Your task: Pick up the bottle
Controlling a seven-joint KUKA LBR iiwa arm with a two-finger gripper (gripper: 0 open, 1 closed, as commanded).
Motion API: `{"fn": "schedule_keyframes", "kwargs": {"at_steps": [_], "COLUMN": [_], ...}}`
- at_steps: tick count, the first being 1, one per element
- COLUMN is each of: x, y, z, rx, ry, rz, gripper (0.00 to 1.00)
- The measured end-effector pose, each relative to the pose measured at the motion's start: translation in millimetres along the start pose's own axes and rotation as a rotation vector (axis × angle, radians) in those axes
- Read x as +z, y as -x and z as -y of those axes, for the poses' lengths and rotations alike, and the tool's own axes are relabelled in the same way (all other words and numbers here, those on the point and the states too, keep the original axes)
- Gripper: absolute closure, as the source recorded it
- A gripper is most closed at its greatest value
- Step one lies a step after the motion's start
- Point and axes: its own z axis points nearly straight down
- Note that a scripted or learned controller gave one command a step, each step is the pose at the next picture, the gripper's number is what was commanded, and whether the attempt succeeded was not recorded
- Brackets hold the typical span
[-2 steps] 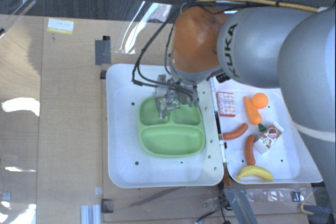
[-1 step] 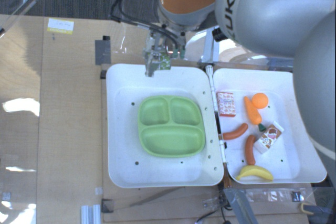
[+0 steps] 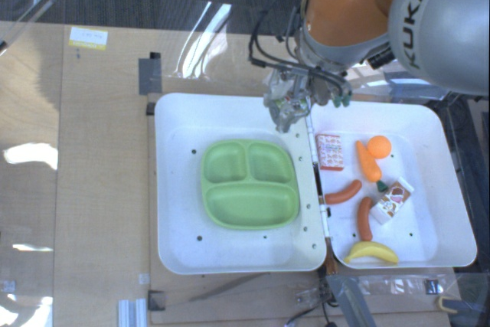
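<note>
1. Gripper [image 3: 287,109] hung over the far edge of the left bin [image 3: 164,165], close to the divider between the two bins. Its metal parts were blurred, so whether it was open or closed could not be told. Nothing was visibly in its grasp.
2. The grey arm [image 3: 436,11] with its orange band reached in from the right, above the far rim of the right bin [image 3: 453,172].
3. The bottle [image 3: 393,199], small and white with a red label, lay tilted in the right bin, well apart from the gripper.
4. A sausage [image 3: 364,218] lay just beside the bottle, with a banana [image 3: 373,253] nearer the camera. A carrot [image 3: 368,162] lay farther back.
5. A green divided plate [image 3: 249,184] sat in the middle of the left bin.
</note>
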Motion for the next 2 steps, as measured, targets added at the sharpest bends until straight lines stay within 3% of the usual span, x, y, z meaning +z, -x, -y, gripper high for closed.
{"fn": "schedule_keyframes", "kwargs": {"at_steps": [1,2], "x": [1,-191], "y": [55,17], "z": [-103,-29], "rx": [0.289,-0.119], "ry": [0.002,0.0], "rz": [0.002,0.006], "gripper": [1.0,1.0]}}
